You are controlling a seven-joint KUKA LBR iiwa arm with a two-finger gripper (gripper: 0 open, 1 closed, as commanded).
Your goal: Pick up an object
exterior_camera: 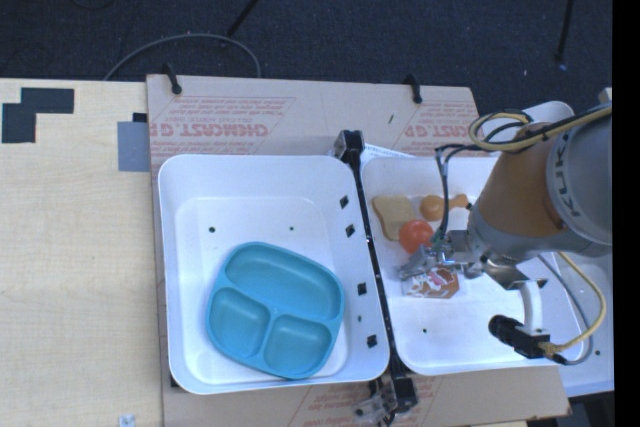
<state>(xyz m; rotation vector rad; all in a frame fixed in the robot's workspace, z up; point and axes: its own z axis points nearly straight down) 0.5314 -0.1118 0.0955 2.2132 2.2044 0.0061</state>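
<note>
Camera view: gripper (428, 265) crowds red ball (416, 236).

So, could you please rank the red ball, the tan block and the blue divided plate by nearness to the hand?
From the hand:
1. Red ball, right bin, just beside it.
2. Tan block, right bin, farther up.
3. Blue divided plate, left bin.

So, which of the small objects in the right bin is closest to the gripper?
The brown-and-white object, lying just below the gripper. The red ball is a little farther up, and the tan piece and the orange piece lie beyond it.
</note>
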